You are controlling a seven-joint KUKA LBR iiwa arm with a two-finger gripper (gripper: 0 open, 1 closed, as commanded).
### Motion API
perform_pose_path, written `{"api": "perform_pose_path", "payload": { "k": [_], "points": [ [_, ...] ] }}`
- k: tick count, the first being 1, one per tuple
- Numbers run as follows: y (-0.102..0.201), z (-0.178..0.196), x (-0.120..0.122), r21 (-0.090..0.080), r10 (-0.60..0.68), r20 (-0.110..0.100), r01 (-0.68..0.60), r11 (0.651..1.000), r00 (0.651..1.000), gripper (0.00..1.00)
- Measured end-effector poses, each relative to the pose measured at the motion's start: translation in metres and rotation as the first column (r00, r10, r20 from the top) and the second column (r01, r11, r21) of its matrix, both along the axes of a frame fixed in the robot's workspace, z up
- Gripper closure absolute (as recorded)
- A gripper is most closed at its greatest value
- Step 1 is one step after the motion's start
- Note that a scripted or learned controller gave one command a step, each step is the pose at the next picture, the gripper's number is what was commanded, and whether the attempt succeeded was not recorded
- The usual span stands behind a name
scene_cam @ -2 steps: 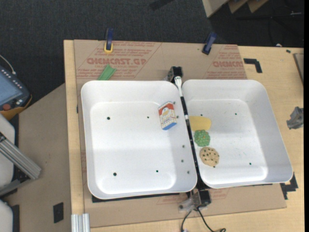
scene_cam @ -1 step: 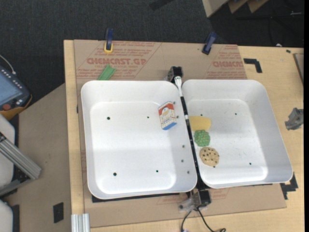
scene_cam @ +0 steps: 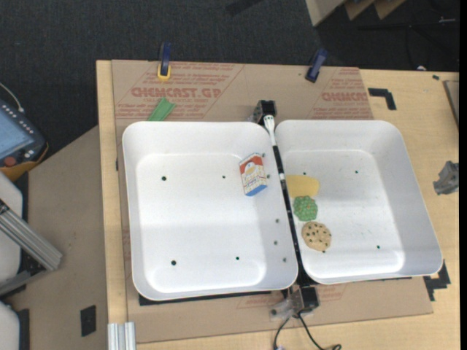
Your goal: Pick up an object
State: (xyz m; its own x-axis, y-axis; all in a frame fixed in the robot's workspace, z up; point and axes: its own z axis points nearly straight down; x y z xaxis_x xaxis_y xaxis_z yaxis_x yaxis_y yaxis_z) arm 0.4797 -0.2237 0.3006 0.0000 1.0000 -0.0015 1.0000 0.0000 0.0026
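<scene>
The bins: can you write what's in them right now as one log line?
left bin: small carton | right bin: yellow piece, green piece, cookie, along its left wall | nothing picked yet

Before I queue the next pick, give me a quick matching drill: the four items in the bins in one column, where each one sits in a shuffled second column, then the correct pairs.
Things:
1. small carton
2. yellow piece
3. green piece
4. cookie

Places:
A. right bin, nearest the front edge of the three there
B. left bin, near its right wall
C. right bin, middle of the row of three
D. right bin, farthest back of the three

Pairs: 1-B, 2-D, 3-C, 4-A
</scene>
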Motion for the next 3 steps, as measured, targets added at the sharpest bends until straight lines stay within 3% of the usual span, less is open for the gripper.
{"api": "perform_pose_path", "payload": {
  "k": [3],
  "points": [
    [0.000, 0.009, 0.000, -0.001, 0.001, 0.001, -0.001, 1.000, 1.000, 1.00]
  ]
}}
